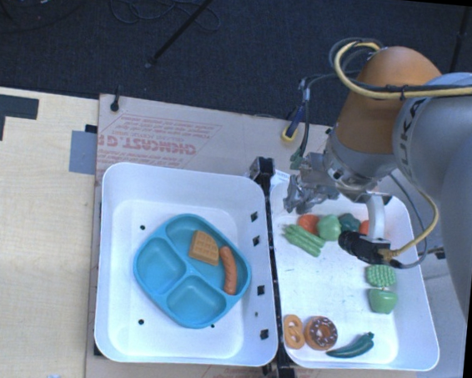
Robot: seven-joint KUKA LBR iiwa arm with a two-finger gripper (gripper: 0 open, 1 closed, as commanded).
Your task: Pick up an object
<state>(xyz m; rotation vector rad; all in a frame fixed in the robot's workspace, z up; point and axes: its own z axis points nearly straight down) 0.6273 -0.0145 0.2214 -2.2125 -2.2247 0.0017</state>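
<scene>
My gripper [299, 199] hangs over the back left part of the right bin [422, 329], just above and left of a cluster of toy foods. That cluster holds a red-orange piece [308, 222], a green ball [329, 227], a teal piece [348, 222] and a ribbed green pod [302, 240]. Nothing shows between the gripper's tips. Farther right lie a green corn cob [381, 276] and a green pepper [382, 301]. Along the front of the bin sit a pretzel [292, 331], a donut [321, 332] and a dark green chili [351, 345].
The left bin [125, 206] holds a blue divided plate [157, 264] bearing a tan waffle [205, 248] and a sausage [228, 270]. A black-clipped wall [264, 254] divides the two bins. The arm's grey body [449, 156] looms over the right bin's back right.
</scene>
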